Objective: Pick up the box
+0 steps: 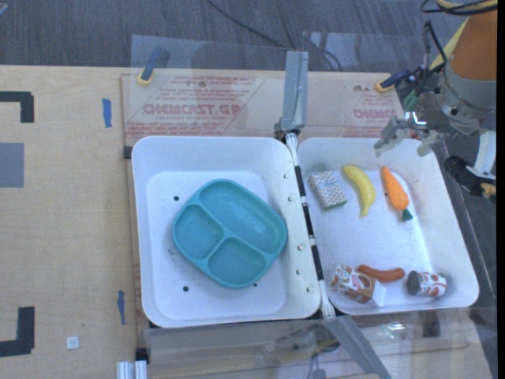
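We start with the claw (410, 138), which hangs over the far edge of the right bin (458, 235). Its two fingers (389, 138) are spread apart with nothing between them, and they touch none of the items below.

Going left to right from there: far to the claw's left, in the left bin (150, 212), lies a teal divided plate (229, 232). Beyond both bins, a cardboard sheet (197, 105) carries red print that seems to read "CHEMCAST GP", though the letters are faint. Nearer, below and to the left of the claw, a small speckled sponge (327, 189) rests on the right bin's floor. Further down from it, well apart from the claw, sits the box (353, 283), brown and white with a label too small for us to read, touching a sausage (381, 274). A banana (361, 188) lies just below and left of the claw, a carrot (395, 193) almost straight beneath it, and a small can (427, 283) stands well below it, slightly to its right, its wrapper illegible.
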Available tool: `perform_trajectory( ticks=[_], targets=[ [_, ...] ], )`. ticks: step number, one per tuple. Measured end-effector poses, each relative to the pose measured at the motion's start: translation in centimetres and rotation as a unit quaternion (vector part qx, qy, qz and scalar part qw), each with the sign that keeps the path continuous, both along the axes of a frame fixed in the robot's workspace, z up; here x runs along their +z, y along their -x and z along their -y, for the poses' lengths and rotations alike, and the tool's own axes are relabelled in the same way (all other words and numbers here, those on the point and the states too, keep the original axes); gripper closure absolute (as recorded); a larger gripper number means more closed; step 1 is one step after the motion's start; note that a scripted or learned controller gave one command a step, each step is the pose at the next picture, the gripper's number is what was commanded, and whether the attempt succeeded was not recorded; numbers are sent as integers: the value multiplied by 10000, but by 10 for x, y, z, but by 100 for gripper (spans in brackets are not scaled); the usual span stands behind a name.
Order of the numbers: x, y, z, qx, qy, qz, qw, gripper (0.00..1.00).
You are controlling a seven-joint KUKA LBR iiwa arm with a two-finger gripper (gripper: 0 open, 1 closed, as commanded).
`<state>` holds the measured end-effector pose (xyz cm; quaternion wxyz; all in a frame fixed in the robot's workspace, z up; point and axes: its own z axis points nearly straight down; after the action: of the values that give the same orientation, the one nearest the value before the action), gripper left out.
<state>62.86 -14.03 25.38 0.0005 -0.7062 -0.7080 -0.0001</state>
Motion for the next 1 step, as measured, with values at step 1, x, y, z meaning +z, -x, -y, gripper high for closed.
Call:
perform_trajectory(
  ticks=[1],
  targets=[
    [-121,-38,-38,-12,3,-9,10000,0]
  ],
)
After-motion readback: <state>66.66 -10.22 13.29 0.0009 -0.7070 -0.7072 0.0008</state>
